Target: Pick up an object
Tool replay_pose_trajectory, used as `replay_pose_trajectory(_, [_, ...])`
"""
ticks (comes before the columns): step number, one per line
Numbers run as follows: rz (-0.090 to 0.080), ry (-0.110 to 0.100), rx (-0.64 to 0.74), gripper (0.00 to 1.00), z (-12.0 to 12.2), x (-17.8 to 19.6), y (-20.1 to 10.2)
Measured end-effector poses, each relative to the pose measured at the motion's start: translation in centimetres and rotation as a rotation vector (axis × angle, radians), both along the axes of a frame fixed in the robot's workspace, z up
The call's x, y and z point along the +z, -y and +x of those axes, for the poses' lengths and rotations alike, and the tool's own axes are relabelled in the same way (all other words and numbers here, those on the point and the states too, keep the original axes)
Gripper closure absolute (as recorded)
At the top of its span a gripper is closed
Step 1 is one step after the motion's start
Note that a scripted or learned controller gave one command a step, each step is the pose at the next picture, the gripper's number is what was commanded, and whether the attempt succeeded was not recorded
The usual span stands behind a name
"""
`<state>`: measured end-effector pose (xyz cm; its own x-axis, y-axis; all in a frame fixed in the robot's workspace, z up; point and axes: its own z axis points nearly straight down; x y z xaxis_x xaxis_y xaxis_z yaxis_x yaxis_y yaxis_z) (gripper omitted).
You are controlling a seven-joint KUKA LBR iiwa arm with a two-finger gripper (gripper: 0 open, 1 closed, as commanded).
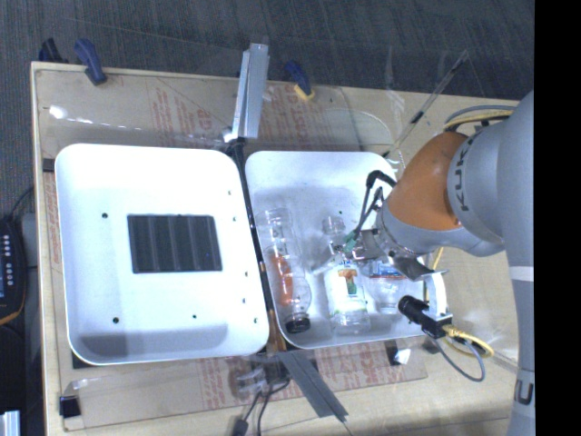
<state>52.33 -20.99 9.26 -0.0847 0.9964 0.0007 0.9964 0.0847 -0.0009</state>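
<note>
From above, the bench (136, 98) carries two shallow white bins side by side. The left bin (100, 189) has a dark ribbed rectangle (174, 242) on its floor. The right bin (300, 175) holds clear plastic bottles: one with an orange-tinted middle and a dark cap (285, 275) lies along the bin's left wall, another clear bottle (348, 298) lies near the middle. The grey arm with its orange band (427, 193) reaches in from the right, and the gripper (356, 248) sits low over the clear bottles; whether it is spread or clenched cannot be told
</note>
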Motion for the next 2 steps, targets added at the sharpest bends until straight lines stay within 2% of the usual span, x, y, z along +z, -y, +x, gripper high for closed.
replay_pose_trajectory(1, [-0.003,0.002,0.005,1.0,0.1,1.1,0.1])
replay_pose_trajectory(2, [-0.015,0.04,0.091,1.0,-1.5,0.9,-2.3])
